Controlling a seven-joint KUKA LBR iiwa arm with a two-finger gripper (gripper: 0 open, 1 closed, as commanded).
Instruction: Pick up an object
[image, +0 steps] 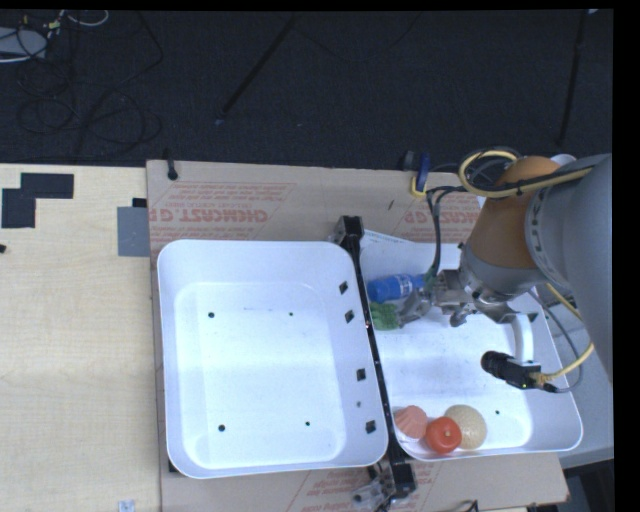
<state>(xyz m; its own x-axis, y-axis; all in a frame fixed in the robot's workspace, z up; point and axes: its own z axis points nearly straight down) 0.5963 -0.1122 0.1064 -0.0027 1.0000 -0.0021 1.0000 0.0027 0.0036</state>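
My gripper (440, 305) hangs low in the upper part of the right bin (455, 375), under the grey arm with its orange band (505, 215). Just to its left lie a blue bottle (394, 288) and a green object (385, 317), both against the wall between the bins. The gripper's tip reaches right up to them; I cannot tell whether it touches either. Along the bin's front edge sit a pink-orange object (409, 421), a red ball (443, 434) and a beige ball (467, 425).
The left bin (172, 300) stands beside the right one, its floor showing only small dark marks. A black connector and yellow cable (510, 368) hang from the arm over the right bin's right side. Cardboard (250, 205) lies under both bins.
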